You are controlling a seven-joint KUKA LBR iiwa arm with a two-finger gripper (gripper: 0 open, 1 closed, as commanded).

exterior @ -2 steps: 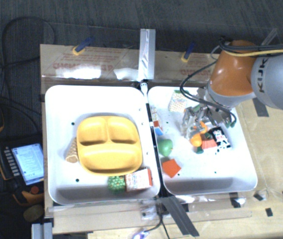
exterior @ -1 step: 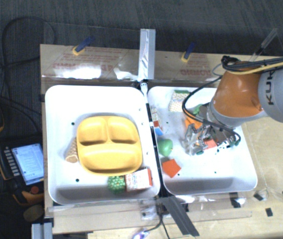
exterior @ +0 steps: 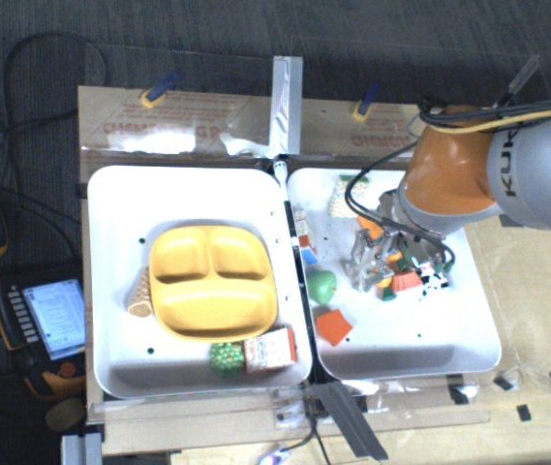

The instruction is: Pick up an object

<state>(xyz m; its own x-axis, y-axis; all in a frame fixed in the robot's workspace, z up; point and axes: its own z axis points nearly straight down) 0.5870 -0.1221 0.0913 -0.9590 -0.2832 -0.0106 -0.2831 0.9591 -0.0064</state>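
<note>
**Claw low over the cluttered right bin**

In the left bin point(exterior: 110, 260) a yellow divided tray point(exterior: 213, 279) lies across the middle, with two small compartments on its far side and one long one on its near side. A tan cone-shaped piece point(exterior: 140, 296) pokes out from under the tray's left edge. Along the bin's near wall, just beside the tray, sit a bumpy green ball point(exterior: 225, 357) and, touching it on the right, a small red-and-white carton point(exterior: 270, 350).

The divider between the bins runs near to far through the middle of the view. Just right of it, in the right bin point(exterior: 469, 347), a smooth green ball point(exterior: 321, 285) rests near the left wall, and an orange block point(exterior: 333, 327) lies a little nearer, apart from the ball. A flat printed card point(exterior: 344, 198) lies toward the far left corner.

Further right, the arm's orange band point(exterior: 449, 172) hangs over the bin's far half, and the claw point(exterior: 380, 267) is down among a heap of small toys: a red block point(exterior: 406, 281), a black-and-white checked piece point(exterior: 434, 280) and other bits too jumbled to name. Whether the claw is wide or narrow, I cannot tell; the pile hides its tips, and nothing is plainly seen in its grip.

The desk point(exterior: 536, 279) shows bare and pale to the right of the bin.
</note>
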